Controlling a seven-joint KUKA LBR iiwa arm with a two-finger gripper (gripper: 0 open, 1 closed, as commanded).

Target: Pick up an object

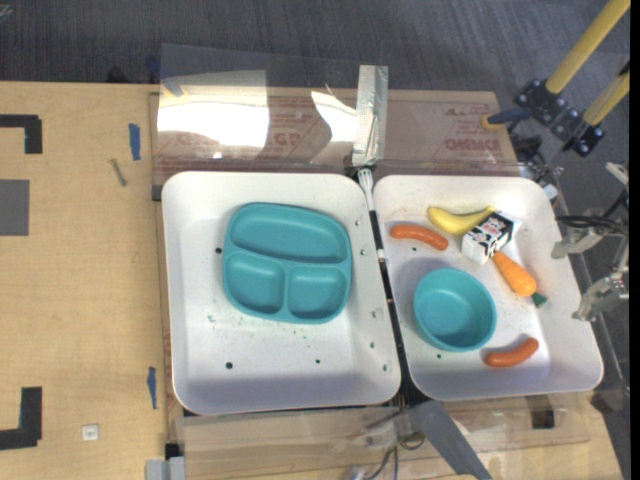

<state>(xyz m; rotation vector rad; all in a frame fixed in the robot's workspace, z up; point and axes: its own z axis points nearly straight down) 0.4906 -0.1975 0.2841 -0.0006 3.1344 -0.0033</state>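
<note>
Nearest the gripper, whose state I cannot tell, lie carrot, sausage and teal bowl in the right bin; farther off, a teal tray in the left bin

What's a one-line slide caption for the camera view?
Left bin holds a teal divided plate; right bin holds a teal bowl, banana, carrot and two sausages.

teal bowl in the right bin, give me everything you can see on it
The teal bowl is round and plain, with a smooth matte finish that looks like plastic. It sits upright, opening upward, with nothing visible inside. It rests on the floor of the right bin, in the lower-left part, near the divide between the two bins. An orange sausage-shaped toy lies at its lower right, very close; contact cannot be told. The carrot lies apart, to its upper right.
</note>
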